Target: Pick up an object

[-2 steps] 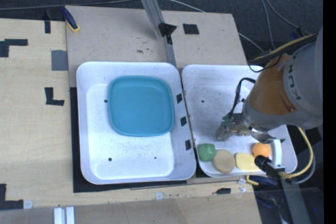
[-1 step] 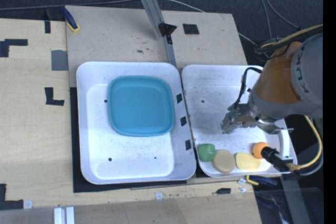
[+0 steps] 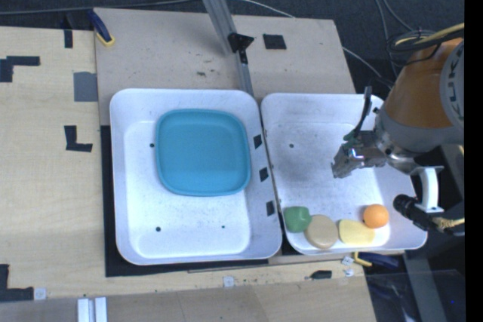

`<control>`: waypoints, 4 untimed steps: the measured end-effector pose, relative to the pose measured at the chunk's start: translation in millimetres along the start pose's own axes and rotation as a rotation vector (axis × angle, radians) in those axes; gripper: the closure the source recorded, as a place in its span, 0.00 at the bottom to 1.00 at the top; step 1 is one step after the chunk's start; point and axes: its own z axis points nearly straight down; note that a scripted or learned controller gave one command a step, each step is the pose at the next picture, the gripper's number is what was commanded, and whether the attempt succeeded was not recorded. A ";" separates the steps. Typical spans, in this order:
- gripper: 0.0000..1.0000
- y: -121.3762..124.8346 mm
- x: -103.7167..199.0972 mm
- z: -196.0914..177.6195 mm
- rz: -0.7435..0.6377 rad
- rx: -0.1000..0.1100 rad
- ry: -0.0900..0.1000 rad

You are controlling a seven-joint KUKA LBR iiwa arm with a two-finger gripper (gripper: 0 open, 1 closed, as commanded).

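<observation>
1. two shallow white bins were seen side by side on the bench: the left bin (image 3: 136, 237) and the right bin (image 3: 302, 117).
2. a square teal plate (image 3: 202, 151) with rounded corners was laid flat in the left bin, toward its far half.
3. four small objects were lined up along the near edge of the right bin.
4. at the left end of the row a green rounded piece (image 3: 296, 219) was placed, dull in finish.
5. just beside it a tan, oval, bun-like piece (image 3: 322, 231) was set, touching or nearly touching the green one.
6. next a pale yellow, oblong piece (image 3: 355, 232) was laid, smooth and softly rounded.
7. at the right end an orange ball (image 3: 375, 216) was seen, resting against the yellow piece.
8. the gripper (image 3: 346, 164) was positioned over the bare middle of the right bin, apart from the row, with the grey arm and its orange band (image 3: 423, 90) reaching in from the right.
9. nothing was seen between the fingers; whether they were spread or closed could not be told.
</observation>
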 end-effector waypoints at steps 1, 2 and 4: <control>1.00 -2.2 -7.2 -57.1 0.000 -0.001 0.000; 1.00 -2.6 35.6 -52.9 -0.001 0.002 0.000; 1.00 15.9 143.8 -57.3 -0.003 0.001 0.001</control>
